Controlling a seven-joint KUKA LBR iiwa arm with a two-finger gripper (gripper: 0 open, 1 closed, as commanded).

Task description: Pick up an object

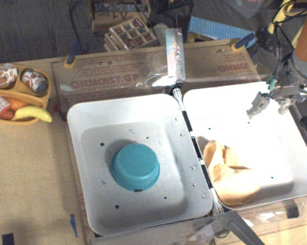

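A teal bowl [136, 167] lies upside down in the middle of the left bin [86, 122]. A tan, soft-looking object [230, 173] rests in the near left corner of the right bin [234, 97]. My gripper [267, 110] hangs over the far right part of the right bin. It is open, with nothing between its fingers [255, 106]. It stands well apart from the tan object, up and to the right of it.
A yellow tray [5, 105] with a banana and packaged food sits at the far left of the bench. Cardboard [135, 71] lines the back edge behind both bins. Cables and clutter lie beyond it.
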